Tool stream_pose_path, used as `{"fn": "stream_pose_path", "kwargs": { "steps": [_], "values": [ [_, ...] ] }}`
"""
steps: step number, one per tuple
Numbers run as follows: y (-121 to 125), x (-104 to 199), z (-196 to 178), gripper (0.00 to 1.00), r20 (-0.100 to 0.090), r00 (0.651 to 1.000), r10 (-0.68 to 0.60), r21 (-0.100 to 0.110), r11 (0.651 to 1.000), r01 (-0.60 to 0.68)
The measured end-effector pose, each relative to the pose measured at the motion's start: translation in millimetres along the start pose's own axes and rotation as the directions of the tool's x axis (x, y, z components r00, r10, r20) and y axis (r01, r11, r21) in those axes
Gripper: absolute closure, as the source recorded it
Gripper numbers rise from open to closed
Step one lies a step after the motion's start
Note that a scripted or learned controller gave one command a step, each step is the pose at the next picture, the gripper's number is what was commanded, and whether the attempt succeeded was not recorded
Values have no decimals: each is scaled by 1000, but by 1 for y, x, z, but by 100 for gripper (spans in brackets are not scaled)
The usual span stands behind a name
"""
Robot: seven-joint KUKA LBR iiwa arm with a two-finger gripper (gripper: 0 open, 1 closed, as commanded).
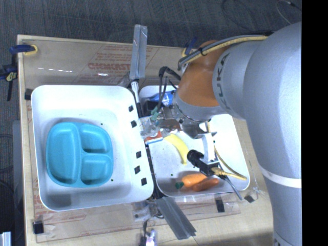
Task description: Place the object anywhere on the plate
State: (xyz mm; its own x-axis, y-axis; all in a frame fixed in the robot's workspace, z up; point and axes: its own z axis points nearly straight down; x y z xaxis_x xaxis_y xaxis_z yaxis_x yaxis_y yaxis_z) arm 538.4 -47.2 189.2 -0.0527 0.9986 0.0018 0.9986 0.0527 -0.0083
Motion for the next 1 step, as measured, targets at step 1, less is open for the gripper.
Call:
{"fn": "stream_pose_path", "kwargs": {
  "steps": [1],
  "values": [
    [13, 72, 0, 100, 2, 991, -131, -2, 991, 131]
  ]
}}
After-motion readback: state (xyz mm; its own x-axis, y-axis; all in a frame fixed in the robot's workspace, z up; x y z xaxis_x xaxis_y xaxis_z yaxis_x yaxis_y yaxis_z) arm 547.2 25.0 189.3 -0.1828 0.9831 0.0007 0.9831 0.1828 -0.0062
